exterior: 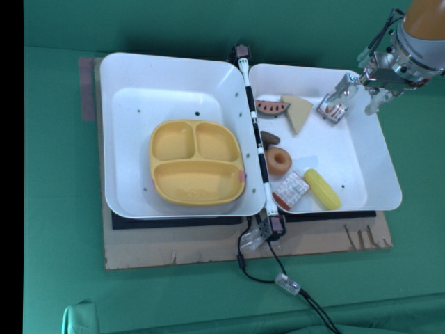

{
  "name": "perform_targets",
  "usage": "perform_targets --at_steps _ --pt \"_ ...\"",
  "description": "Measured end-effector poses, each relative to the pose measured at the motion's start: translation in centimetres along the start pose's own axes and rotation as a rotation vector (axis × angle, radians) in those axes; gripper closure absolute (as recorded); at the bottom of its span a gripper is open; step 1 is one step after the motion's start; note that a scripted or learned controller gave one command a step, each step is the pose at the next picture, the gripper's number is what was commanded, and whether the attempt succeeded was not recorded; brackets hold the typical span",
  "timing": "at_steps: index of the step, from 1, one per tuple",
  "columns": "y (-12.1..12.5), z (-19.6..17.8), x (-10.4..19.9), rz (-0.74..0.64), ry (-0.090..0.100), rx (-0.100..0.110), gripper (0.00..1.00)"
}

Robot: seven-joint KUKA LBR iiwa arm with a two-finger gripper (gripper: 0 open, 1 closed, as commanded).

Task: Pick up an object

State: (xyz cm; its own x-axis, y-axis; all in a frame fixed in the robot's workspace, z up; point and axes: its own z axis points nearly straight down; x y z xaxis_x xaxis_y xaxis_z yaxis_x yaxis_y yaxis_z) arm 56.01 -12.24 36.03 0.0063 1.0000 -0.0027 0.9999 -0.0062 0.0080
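The gripper (361, 92) has its fingers (345, 88) spread wide, one prong just above a small clear packet (333, 110), which seems to lie on the floor of the right bin (368, 160) rather than between them. From the packet, a cheese wedge (299, 112) and watermelon slice (271, 107) lie at nine o'clock, a doughnut (279, 161) and corn cob (322, 188) toward six. The left bin (132, 110) holds a yellow divided plate (197, 162).
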Motion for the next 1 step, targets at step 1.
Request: perform_targets --at_steps 1 --pt "-1.65 14.08 -1.12 0.001 -0.001 0.001 0.0"
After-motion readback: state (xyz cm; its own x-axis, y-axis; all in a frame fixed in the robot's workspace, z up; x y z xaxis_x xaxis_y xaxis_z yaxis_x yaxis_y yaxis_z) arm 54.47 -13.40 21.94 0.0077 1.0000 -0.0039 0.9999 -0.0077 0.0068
